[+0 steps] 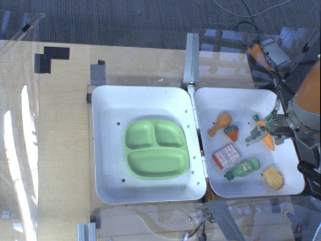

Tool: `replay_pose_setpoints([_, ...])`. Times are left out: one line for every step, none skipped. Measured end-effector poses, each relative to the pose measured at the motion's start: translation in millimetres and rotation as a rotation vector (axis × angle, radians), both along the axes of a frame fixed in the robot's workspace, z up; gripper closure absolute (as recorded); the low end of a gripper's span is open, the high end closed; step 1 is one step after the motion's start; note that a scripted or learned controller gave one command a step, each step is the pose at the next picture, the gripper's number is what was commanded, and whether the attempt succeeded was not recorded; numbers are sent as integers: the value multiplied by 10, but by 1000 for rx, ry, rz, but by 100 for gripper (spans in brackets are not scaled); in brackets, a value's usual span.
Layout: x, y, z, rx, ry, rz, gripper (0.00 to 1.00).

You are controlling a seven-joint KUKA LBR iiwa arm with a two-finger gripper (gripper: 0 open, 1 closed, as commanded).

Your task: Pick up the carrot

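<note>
In the right bin (288,185), the hand (257,133) is low over the floor, fingers spread, nothing between them. Carrot (269,140) lies just beside it, on the arm side, not gripped. Strawberry (231,132) sits further left. Grasp and lift both left.

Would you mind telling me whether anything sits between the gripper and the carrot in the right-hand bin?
Nothing visible does. The gripper is already right beside the small orange carrot with green top in the shallow white right bin; the strawberry, chicken leg and bottle all lie further left.
</note>
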State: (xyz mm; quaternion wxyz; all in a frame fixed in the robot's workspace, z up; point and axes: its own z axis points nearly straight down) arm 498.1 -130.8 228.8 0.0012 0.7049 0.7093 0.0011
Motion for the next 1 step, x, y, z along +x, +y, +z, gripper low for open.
replay_pose_setpoints([637,-539,-469,-1,-1,118,0])
